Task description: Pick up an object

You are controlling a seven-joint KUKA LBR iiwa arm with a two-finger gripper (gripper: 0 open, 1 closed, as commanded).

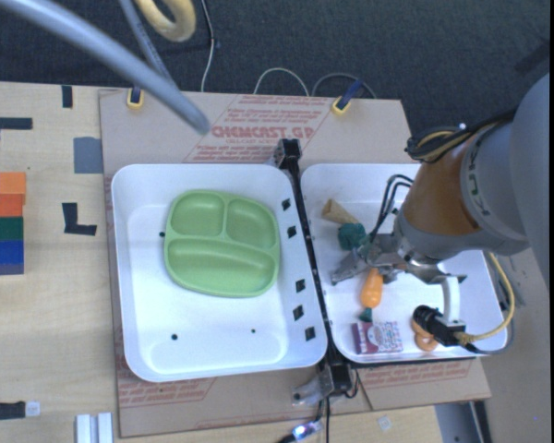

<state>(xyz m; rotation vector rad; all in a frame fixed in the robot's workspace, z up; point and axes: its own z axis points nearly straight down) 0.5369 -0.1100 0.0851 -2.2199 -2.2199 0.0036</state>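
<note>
My gripper [362, 262] is low in the right bin [485, 275], reaching in from the right under the grey and orange arm. A small orange carrot-like piece [372, 291] lies just below it, its upper end right at the gripper. A dark green object [353, 237] sits just above the gripper, close to it or touching. A tan cone-shaped piece [335, 212] lies further up and left. A red and white packet [377, 337] rests near the bin's front wall, with a small orange thing [426, 342] to its right.
The left bin [134, 275] holds a light green divided plate [223, 244]. A black divider strip [300, 247] runs between the bins. Coloured blocks [4, 221] stand at the far left of the bench. A grey pole [92, 40] crosses the upper left.
</note>
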